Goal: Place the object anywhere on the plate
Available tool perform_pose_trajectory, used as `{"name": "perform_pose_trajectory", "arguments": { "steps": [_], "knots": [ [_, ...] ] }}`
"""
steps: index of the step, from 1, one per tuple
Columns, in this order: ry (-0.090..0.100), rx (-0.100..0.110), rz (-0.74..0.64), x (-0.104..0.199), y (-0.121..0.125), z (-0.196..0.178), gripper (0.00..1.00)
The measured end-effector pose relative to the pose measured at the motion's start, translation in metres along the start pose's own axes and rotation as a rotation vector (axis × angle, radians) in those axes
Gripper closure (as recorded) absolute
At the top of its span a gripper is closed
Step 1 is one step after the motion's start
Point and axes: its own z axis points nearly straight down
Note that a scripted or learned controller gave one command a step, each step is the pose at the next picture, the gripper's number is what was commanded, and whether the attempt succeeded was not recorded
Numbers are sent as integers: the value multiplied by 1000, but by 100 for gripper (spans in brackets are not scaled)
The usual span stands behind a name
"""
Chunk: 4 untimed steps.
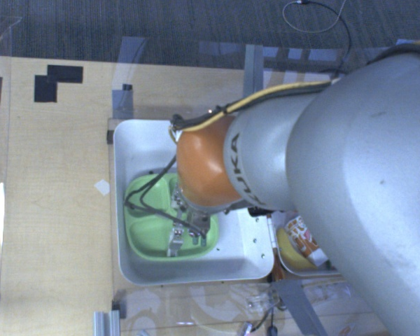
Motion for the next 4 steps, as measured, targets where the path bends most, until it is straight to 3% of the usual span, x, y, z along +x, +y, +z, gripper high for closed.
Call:
{"name": "perform_pose_trajectory", "arguments": {
  "steps": [1, 2, 3, 4],
  "knots": [
    [35, -3, 234, 19, 15, -21, 0],
    [17, -29, -489, 17, 23, -50, 0],
    [23, -32, -277, -34, -36, -60, 0],
    [8, -39, -194, -17, 38, 1, 0]
  ]
}}
